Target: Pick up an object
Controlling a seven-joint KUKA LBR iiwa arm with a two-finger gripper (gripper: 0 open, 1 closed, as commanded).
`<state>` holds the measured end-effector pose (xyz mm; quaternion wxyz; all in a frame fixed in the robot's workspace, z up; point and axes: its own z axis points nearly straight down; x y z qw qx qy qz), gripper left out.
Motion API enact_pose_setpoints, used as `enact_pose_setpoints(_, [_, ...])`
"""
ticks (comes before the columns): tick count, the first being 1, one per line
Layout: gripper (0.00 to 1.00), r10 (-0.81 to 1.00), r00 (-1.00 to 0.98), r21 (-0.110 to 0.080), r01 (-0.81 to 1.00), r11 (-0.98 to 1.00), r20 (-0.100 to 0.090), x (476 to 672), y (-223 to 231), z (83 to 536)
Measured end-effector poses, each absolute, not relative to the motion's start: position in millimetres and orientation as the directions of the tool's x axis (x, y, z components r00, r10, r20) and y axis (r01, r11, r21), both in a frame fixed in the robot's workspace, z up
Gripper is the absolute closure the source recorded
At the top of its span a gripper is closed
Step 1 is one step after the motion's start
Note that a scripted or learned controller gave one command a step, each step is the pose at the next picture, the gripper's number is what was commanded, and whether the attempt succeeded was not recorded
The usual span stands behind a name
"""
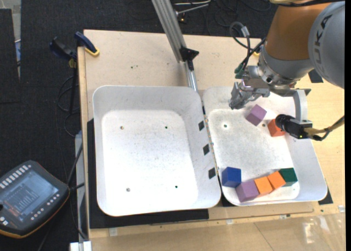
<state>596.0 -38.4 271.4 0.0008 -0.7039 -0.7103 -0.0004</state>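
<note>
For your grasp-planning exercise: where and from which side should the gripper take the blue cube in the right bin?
Grip the blue cube across its two free side faces, coming straight down from above. It stands a little apart from the purple cube beside it, its top is flat, and the bin wall probably blocks a sideways approach.

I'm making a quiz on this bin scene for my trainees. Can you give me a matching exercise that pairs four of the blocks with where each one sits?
Blocks:
1. blue block
2. green block
3. lone purple block
4. red-orange block

Places:
A. right end of the row at the right bin's near edge
B. just below the claw, at the far end of the right bin
C. left end of that row, nearest the divide between the bins
D. by the right bin's right rim, beside a black cable fitting

Pairs: 1-C, 2-A, 3-B, 4-D
</note>
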Motion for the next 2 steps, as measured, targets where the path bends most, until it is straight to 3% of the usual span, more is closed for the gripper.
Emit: enact_pose_setpoints(2, [1.00,1.000,-0.009,-0.002,1.000,0.009,0.002,583.4,78,261])
